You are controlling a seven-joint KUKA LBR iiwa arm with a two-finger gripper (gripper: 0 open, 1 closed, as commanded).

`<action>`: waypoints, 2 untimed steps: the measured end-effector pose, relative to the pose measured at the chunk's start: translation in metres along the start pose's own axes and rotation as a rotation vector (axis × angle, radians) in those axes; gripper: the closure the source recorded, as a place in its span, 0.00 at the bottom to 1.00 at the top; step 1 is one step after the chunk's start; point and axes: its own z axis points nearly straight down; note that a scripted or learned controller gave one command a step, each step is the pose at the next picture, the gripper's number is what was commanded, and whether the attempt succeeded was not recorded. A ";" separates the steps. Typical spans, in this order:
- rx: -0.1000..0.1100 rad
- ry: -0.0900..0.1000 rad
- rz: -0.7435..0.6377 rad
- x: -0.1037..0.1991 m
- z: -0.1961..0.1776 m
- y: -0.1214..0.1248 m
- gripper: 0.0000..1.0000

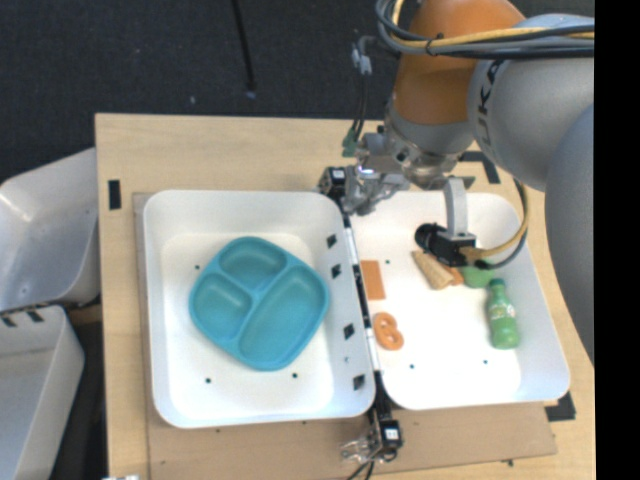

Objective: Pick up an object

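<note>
My gripper (362,188) hangs over the far end of the wall between the two bins, below the orange wrist band. In the right bin (540,368) lie an orange flat strip (372,280), an orange pretzel-shaped piece (387,331), a tan wedge (434,269) and a green bottle (502,315). A small orange piece (477,276) sits between the wedge and the bottle. All of them are nearer the camera than the gripper, and none touches it.
A blue divided plate (260,302) lies in the middle of the left bin (160,368). The raised divider (352,298) runs between the bins. The wooden bench (200,148) shows around them, and the arm's grey body covers the right bin's far right corner.
</note>
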 end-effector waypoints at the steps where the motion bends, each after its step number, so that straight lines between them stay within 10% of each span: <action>1: 0.001 0.000 0.000 0.050 -0.001 -0.009 1.00; 2: 0.001 0.000 0.004 0.048 -0.001 -0.009 0.00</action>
